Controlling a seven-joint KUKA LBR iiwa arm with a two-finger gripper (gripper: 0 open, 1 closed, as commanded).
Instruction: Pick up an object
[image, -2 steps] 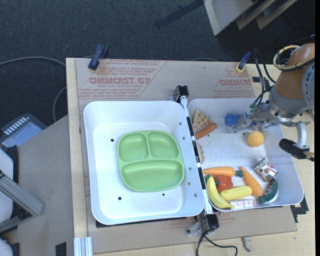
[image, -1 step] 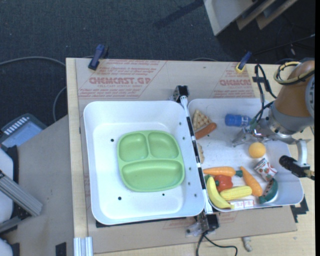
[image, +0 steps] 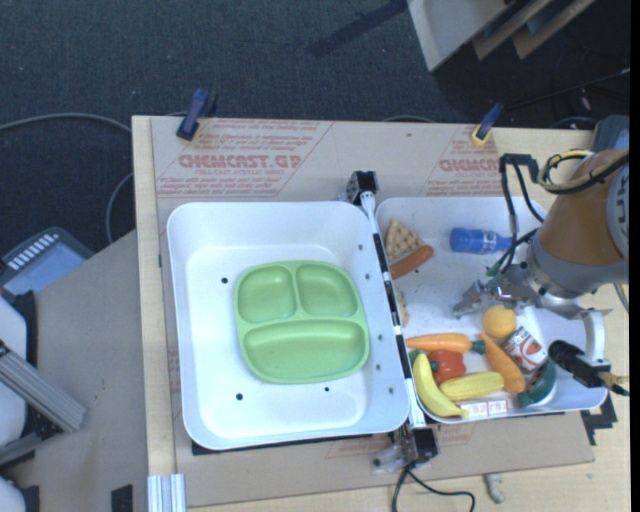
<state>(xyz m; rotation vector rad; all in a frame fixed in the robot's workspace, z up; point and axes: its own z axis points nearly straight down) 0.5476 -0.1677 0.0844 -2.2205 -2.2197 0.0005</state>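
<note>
The banana (image: 432, 385) lies at the near edge of the right bin (image: 440, 215), curved along the divider between the two bins. Just right of the banana sits a yellow corn cob (image: 472, 386), and above the banana a carrot (image: 437, 342) lies crosswise with a red piece (image: 450, 362) touching it. Further right of the banana, a second carrot (image: 505, 366) slants downward beside a small labelled can (image: 525, 349). An orange (image: 499, 322) rests up and right of the banana, touching the can's top. Well above the banana, near the divider, a waffle (image: 401, 239) and a hot dog (image: 410, 262) lie together. A blue bottle (image: 477, 240) lies on its side far above the banana, toward the bin's back wall.

The gripper (image: 484, 294) hangs just above the orange, well up and right of the banana, with its metal fingers (image: 468, 299) spread apart and nothing between them. The arm (image: 588, 225) reaches in over the bin's right side.

Left of the banana, across the divider, the left bin (image: 200, 400) carries a green tray (image: 301, 321) with three compartments.
</note>
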